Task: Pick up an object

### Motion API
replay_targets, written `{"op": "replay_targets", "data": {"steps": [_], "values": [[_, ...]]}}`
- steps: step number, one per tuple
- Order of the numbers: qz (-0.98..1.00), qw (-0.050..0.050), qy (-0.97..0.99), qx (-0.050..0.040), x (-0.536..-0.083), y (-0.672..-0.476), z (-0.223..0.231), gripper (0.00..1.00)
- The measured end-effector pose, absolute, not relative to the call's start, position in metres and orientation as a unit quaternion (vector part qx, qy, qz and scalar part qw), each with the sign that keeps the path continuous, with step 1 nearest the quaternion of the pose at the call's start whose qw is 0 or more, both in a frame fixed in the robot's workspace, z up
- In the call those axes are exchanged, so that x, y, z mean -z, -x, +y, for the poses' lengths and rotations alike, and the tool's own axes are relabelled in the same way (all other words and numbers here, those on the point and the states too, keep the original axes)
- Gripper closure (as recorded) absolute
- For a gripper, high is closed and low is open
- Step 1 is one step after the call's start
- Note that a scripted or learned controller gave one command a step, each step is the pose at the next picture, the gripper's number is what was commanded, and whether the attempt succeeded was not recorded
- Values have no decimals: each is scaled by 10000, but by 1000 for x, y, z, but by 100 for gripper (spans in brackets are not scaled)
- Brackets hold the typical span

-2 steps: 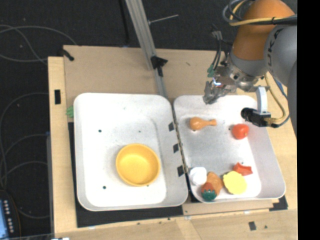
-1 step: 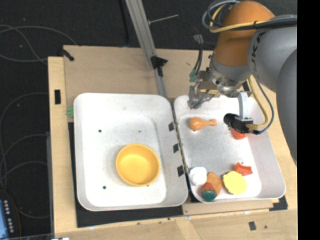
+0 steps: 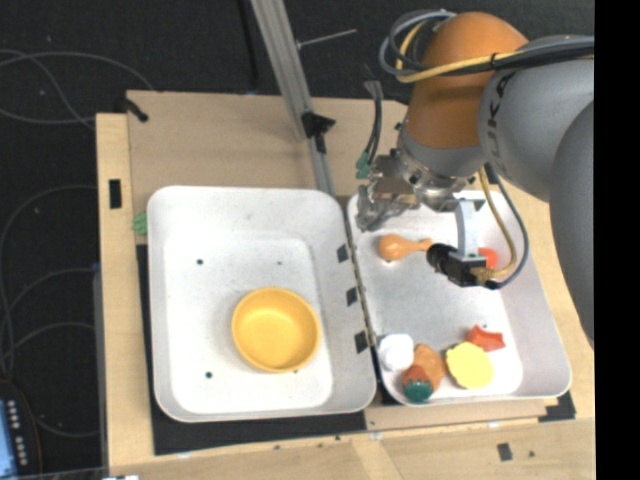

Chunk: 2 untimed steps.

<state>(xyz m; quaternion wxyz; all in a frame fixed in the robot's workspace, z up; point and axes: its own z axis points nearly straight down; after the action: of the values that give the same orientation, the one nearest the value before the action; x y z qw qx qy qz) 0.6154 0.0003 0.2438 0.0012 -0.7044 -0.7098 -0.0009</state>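
Camera view: metal jaws (image 3: 375, 211), state unclear, above a smooth orange pear-shaped toy (image 3: 400, 248).

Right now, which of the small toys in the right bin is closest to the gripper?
The orange pear-shaped toy, lying just below the gripper. The others cluster at the right bin's near edge.

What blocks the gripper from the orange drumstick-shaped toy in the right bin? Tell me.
Nothing visible does. The gripper hangs just above and left of the orange toy, with bare bin floor around it.
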Motion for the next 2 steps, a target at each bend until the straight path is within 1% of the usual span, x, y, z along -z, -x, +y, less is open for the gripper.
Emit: {"op": "replay_targets", "data": {"steps": [1,2], "values": [[-7102,14,7040,8,-251,-584,50,100],[-7099,13,7043,6,-252,-558,89,100]]}}
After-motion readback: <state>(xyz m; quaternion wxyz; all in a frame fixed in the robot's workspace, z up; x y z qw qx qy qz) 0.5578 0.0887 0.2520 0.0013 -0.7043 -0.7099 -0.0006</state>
